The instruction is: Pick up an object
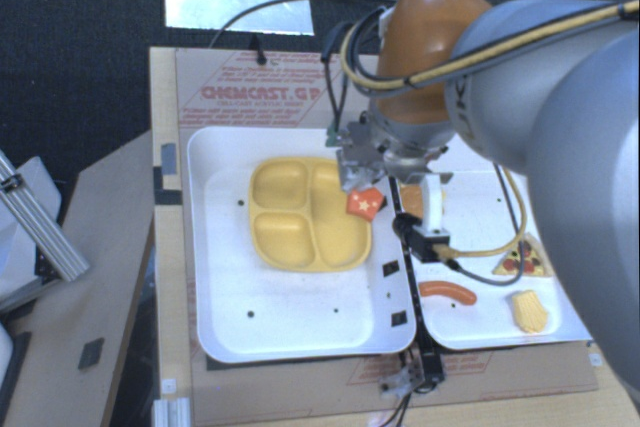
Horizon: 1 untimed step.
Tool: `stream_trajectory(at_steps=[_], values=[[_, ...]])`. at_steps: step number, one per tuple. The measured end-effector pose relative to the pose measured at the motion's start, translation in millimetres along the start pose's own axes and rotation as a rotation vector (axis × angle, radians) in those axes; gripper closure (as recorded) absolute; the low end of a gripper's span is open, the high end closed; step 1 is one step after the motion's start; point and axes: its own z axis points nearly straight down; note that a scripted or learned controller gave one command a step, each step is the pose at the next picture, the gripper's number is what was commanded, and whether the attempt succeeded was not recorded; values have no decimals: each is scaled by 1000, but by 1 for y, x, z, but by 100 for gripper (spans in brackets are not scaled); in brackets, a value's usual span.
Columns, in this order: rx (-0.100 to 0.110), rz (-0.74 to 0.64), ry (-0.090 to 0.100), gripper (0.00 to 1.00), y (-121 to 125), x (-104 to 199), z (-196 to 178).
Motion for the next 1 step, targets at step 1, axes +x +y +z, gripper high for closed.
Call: stream_trajectory(at_steps=[1], values=[[-1, 5, -2, 0, 1, -3, 0]])
